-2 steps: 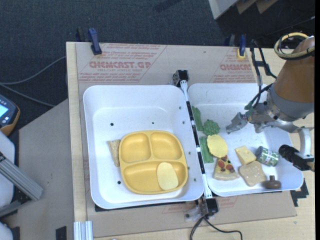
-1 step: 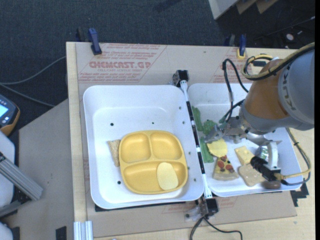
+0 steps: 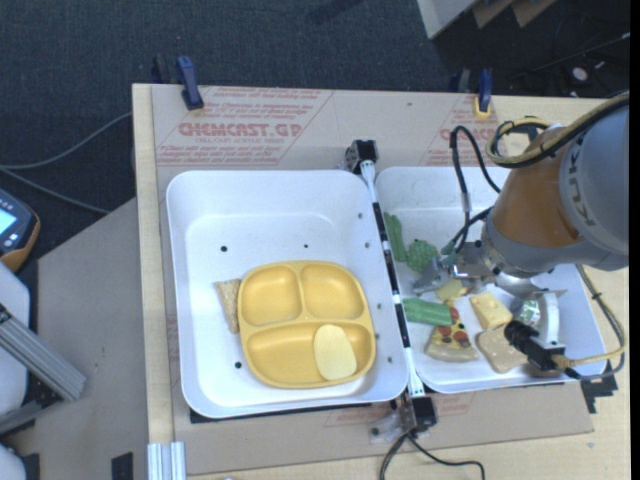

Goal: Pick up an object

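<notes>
Nearest the camera, the left bin (image 3: 200, 298) holds a yellow divided plate (image 3: 300, 320) with a pale oval piece (image 3: 336, 353) in its lower compartment and a tan cracker-like piece (image 3: 229, 302) tucked against its left edge. In the right bin (image 3: 590, 343) lie a pizza slice (image 3: 451, 341), a green pod (image 3: 427, 311), tan bread pieces (image 3: 497, 348) and a leafy green piece (image 3: 418, 255). Farther back, the arm (image 3: 560, 203) bends over that bin, its gripper (image 3: 447, 276) low among the toy foods; whether it grasps anything cannot be determined.
</notes>
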{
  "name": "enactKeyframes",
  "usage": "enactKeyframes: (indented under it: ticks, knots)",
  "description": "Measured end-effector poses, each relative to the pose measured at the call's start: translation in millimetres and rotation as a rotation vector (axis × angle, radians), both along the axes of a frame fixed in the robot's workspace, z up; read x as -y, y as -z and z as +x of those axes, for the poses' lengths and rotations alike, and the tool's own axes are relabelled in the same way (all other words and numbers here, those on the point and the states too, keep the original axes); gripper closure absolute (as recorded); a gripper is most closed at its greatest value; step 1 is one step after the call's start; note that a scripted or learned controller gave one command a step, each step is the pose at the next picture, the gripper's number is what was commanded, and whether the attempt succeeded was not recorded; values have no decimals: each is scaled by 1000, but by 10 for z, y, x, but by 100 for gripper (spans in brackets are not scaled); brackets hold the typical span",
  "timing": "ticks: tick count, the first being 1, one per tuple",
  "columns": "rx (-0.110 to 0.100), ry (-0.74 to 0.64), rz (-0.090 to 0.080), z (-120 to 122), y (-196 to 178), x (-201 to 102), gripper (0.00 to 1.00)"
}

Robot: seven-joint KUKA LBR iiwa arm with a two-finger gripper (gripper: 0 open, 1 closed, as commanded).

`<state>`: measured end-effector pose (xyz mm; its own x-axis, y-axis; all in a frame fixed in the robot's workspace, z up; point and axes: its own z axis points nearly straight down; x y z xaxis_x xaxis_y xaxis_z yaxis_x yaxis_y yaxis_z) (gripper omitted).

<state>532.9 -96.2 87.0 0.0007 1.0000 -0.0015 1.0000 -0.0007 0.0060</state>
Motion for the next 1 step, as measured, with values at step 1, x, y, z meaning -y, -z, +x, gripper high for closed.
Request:
enactKeyframes:
  ticks: [1]
  knots:
    - [-12, 1, 4, -567, 27, 50, 0]
